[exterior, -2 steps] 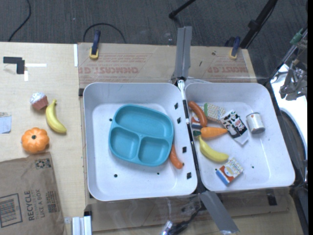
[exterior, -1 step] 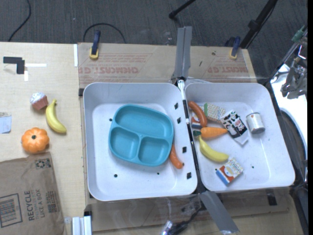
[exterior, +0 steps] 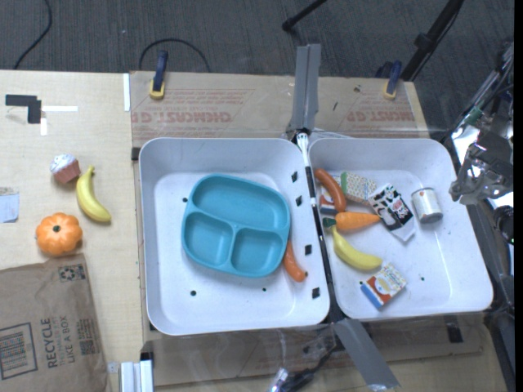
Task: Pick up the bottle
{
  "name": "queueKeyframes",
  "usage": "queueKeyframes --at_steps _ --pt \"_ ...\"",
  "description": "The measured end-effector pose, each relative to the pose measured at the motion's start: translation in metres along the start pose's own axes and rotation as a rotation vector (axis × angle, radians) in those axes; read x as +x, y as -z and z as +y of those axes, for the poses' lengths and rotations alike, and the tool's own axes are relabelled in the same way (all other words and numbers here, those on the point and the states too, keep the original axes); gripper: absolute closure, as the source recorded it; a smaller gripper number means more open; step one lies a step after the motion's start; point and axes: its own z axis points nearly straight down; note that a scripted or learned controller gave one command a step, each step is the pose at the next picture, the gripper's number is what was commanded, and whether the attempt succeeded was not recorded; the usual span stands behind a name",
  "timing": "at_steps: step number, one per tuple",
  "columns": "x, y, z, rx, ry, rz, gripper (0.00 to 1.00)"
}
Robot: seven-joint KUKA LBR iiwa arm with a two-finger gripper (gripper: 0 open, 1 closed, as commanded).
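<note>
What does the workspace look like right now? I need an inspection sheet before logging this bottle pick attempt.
Surface: wooden bench bearing left bin and right bin side by side.
Job's things: no bottle identified; a small silver can-like cylinder lies in the right bin.
Clutter: blue divided plate in the left bin, with an orange sausage-like toy; right bin holds banana, carrot, small printed packets.
Grippers: gripper at the right bin's right rim, holding nothing seen.
Cables: black cables on the floor.
Surroundings: toy pumpkin, second banana, cupcake, paper bag.
</note>
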Motion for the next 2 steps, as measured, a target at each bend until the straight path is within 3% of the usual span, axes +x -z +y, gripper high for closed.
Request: queueKeyframes --at_steps 1,2 --pt "0.05 0.0641 0.0284 -0.001 -0.139 0.0 1.0" --pt "0.0509 0.0714 0.029 0.002 -0.135 -0.005 1.0"
